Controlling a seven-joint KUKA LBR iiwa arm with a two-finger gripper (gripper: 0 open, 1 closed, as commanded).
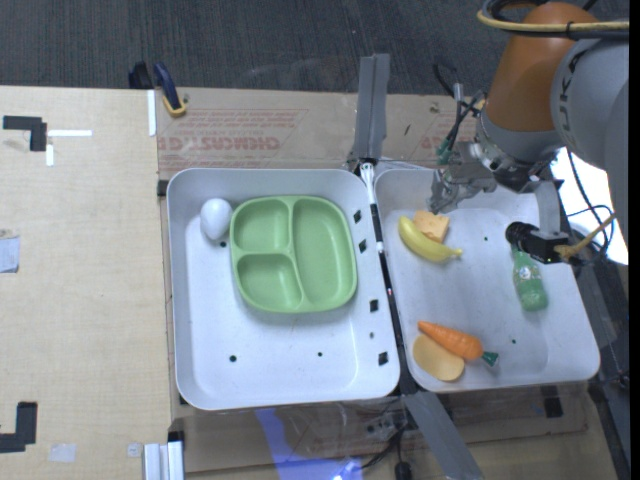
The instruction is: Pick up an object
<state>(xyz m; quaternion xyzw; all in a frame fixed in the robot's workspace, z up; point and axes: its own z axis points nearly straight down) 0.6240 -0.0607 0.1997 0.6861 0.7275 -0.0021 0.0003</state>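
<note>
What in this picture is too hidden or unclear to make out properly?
- Gripper: in the camera view its tips are small and dark above the cheese wedge; whether it touches the wedge cannot be told.
- Green bottle: a black part covers its top.
- Pale round piece: the carrot overlaps it; what it is stays unclear.

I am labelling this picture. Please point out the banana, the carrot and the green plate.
banana (428, 243), camera view, middle of its yellow body
carrot (450, 340), camera view, middle of its orange body
green plate (322, 240), camera view, floor of its largest compartment
</note>
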